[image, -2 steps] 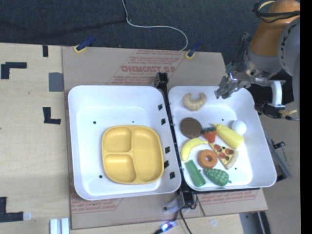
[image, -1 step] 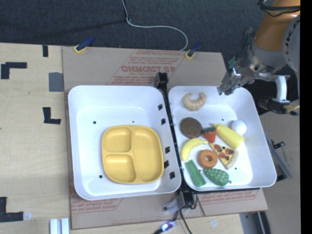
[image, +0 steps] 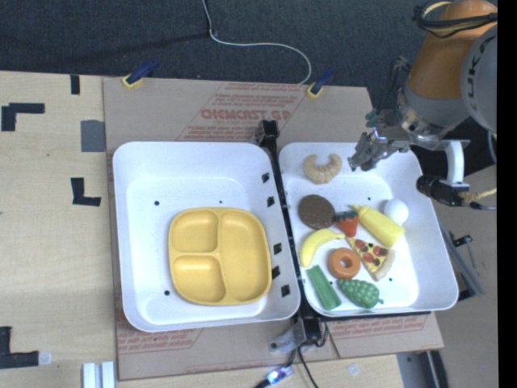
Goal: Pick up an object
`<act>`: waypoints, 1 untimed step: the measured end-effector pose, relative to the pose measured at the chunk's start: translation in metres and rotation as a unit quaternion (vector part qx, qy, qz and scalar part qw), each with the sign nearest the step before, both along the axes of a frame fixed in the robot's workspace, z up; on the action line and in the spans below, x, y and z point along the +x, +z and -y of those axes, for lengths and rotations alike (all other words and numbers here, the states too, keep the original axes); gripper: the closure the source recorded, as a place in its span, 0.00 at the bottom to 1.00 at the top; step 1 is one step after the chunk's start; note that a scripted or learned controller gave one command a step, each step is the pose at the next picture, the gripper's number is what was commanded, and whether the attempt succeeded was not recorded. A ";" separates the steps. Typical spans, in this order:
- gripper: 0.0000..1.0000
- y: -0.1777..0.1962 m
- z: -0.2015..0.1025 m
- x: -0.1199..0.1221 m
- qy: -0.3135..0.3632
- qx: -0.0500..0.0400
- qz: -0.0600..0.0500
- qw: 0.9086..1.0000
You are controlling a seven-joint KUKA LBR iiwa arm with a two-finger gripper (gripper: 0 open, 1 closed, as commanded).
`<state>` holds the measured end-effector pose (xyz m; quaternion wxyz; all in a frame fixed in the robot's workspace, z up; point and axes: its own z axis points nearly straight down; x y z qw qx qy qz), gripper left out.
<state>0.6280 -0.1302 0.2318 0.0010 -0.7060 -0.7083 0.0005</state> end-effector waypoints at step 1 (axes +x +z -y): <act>1.00 -0.008 -0.031 -0.032 0.000 0.000 -0.001 1.000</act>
